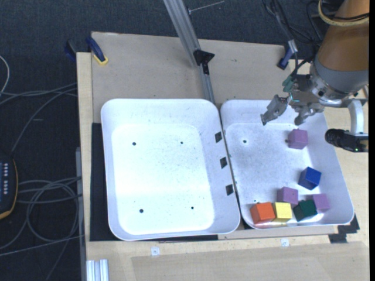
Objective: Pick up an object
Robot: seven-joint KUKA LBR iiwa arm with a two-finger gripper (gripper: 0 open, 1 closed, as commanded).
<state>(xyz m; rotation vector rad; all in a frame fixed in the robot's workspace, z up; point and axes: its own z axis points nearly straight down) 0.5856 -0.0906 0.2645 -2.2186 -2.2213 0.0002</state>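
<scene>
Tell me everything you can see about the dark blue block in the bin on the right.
The dark blue block is a small cube, matte, perhaps foam or wood, tipped so one corner points up. It lies in the right bin near the right wall, apart from the other blocks: a purple block sits farther up, and a green block is below. Nothing touches it but the bin floor. The gripper hangs well above it, open.
</scene>
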